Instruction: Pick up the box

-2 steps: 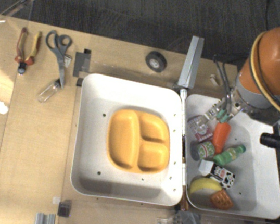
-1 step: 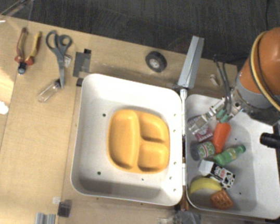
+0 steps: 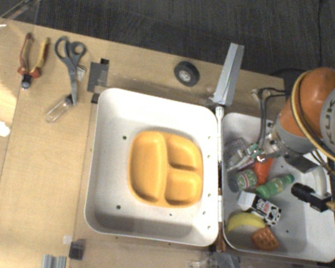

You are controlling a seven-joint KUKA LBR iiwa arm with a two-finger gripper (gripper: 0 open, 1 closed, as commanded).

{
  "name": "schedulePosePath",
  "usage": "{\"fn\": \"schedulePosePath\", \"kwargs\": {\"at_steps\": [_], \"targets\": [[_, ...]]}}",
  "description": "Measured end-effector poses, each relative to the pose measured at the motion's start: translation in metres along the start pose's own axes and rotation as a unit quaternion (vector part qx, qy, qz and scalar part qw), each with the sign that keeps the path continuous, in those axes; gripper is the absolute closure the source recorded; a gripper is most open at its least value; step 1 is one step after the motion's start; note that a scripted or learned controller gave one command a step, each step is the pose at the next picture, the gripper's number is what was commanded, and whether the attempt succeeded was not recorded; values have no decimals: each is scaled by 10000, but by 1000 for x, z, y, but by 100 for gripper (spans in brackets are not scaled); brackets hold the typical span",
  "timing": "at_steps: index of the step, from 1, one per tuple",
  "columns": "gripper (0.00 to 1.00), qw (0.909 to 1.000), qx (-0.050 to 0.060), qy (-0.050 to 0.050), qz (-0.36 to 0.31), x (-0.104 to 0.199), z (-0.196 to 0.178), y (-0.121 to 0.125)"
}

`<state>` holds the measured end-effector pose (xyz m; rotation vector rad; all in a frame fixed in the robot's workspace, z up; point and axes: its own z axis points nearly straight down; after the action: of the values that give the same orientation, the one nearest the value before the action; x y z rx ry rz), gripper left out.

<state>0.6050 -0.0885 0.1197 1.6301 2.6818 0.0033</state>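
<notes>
Bins: we count two, left bin [image 3: 96, 207] and right bin [image 3: 327, 241].
Yellow trays: one [image 3: 165, 166], three compartments.
Scissors: one [image 3: 72, 61].
Pliers: one [image 3: 32, 58].
Tape rolls: one [image 3: 187, 73].
Green bottles: one [image 3: 275, 185], at 3 o'clock.

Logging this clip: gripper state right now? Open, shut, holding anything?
Gripper: cannot be told; it sits low over the cluttered right bin, near the small box, with no item visibly held.

A small flat cardboard box [image 3: 266, 209], white with a dark printed face and red marks, lies tilted in the right bin's lower half, at twelve o'clock of a yellow fruit, touching it.
</notes>
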Motion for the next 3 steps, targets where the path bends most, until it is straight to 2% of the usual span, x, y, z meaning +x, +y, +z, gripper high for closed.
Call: {"fn": "schedulePosePath", "kwargs": {"at_steps": [1,2,3], "targets": [[100,10000,-34,-17,-25,0,-12,3],[100,9923,-22,-14,1241,-17,11,32],[0,9923,-13,-9,1242,-16,12,32]]}}
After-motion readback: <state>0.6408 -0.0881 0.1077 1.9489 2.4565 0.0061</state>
